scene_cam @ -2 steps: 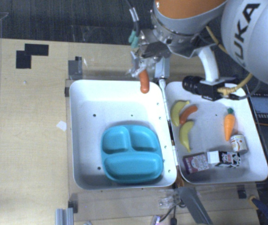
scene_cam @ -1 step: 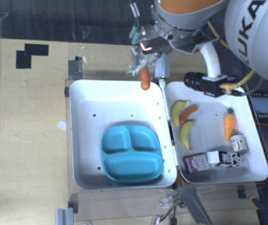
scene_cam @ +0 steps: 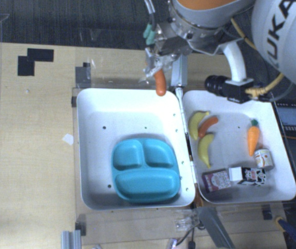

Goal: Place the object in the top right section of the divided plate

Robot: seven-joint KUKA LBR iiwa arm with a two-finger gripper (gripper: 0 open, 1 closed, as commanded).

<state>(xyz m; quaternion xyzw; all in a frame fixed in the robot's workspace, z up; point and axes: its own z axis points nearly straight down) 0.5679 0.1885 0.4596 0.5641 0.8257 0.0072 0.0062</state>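
One small orange sausage [scene_cam: 160, 82], pinched at its upper end between the fingers of the gripper [scene_cam: 158, 71], hangs above the left bin's [scene_cam: 93, 139] far rim. Likely light, smooth toy plastic, prone to swinging or slipping. Destination: blue divided plate [scene_cam: 145, 169], top right section.

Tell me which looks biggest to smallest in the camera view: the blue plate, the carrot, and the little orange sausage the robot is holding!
1. Blue divided plate, by far the largest.
2. Carrot and orange sausage look about alike; the sausage hangs in the end effector, nearer the camera, so I won't rank them.
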